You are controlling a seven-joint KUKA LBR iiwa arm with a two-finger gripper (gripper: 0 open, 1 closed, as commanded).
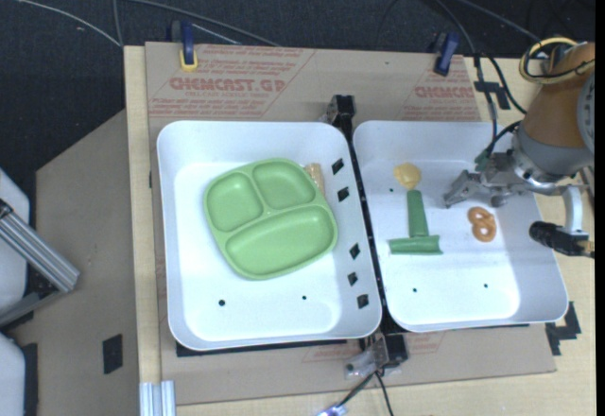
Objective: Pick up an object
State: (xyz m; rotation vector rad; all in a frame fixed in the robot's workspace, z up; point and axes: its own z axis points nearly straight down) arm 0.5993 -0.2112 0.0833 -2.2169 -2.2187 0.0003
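Matt green plastic plate [271, 218]; bins [189, 244] probably smooth white plastic.

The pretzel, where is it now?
The pretzel lies in the right bin, right of the green squeegee, just below the gripper.

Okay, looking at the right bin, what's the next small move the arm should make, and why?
Probably lower the gripper slightly toward the pretzel, which lies just in front of it in the right bin. Nothing shows between its fingers, and the pretzel looks nearer than the green squeegee.

Red "CHEMCAST GP" print — partly legible — on brown board [227, 83]
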